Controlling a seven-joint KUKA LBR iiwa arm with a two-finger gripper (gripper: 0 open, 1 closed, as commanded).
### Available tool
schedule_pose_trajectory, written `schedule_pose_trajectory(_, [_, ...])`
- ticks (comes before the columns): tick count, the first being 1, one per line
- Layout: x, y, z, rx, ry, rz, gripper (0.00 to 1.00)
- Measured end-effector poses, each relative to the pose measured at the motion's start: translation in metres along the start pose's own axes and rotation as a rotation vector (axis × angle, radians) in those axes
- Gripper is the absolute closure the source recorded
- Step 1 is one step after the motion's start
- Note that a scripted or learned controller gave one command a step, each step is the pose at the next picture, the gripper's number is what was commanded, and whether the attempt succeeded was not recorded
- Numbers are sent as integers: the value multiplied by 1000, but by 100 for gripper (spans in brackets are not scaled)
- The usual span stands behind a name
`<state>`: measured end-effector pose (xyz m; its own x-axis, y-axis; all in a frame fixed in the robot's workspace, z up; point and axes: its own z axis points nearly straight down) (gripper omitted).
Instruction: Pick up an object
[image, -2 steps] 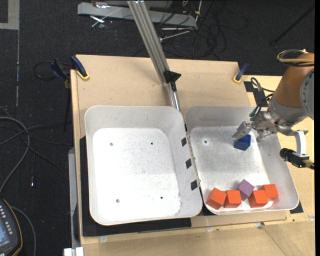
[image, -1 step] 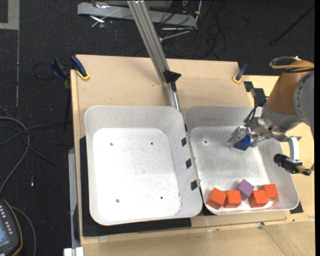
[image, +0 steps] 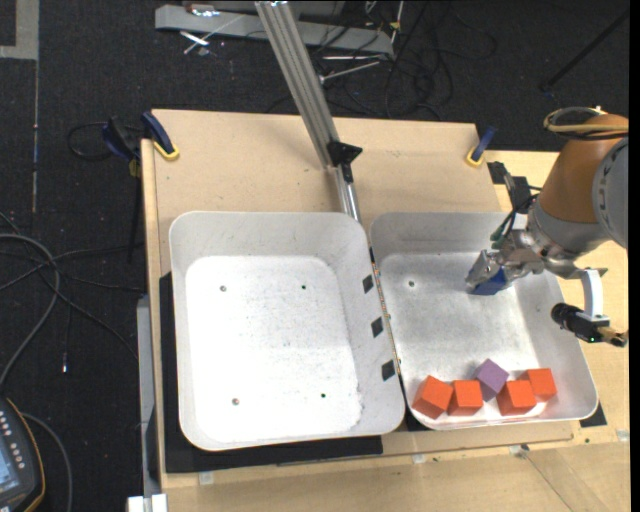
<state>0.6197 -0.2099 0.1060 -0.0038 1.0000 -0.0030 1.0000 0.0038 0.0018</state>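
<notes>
1. Broadly, the wooden bench (image: 250, 170) carries two shallow white bins side by side, with a slanted metal pole (image: 305, 85) crossing its far edge.
2. Next, the left bin (image: 200, 240) sits on the left half of the bench, its speckled floor facing up.
3. Beside it, the right bin (image: 440, 225) touches the left bin along their shared edge and holds all the loose pieces.
4. From the right, the grey arm (image: 585, 195) with its orange band reaches over the far right part of the right bin.
5. At its tip, the gripper (image: 487, 275) is low over the bin floor, fingers narrowed around a small blue object (image: 491, 286) that shows between them.
6. Along the near wall of the right bin, four orange blocks (image: 465, 397) lie in a row, close together.
7. Among them, a purple block (image: 492, 376) rests just beside the middle orange ones, well apart from the gripper.
</notes>
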Motion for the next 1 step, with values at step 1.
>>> schedule_pose_trajectory(1, [121, 34, -94, -7, 6, -7, 100])
